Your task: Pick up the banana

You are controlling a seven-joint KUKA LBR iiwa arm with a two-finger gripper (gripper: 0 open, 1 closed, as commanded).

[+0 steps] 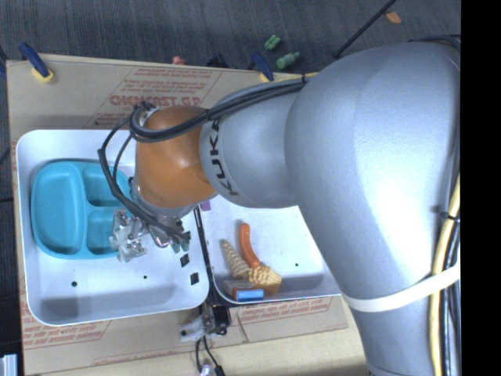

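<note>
Camera view shows the gripper low in the left bin, just beside a blue tray; its state cannot be told. No banana is recognisable.

The likeliest banana is a short, dull yellow piece, its shape hard to make out. It lies flat near the front wall of the bin next to the one under the end effector, to the view's right of it and well apart.
</note>
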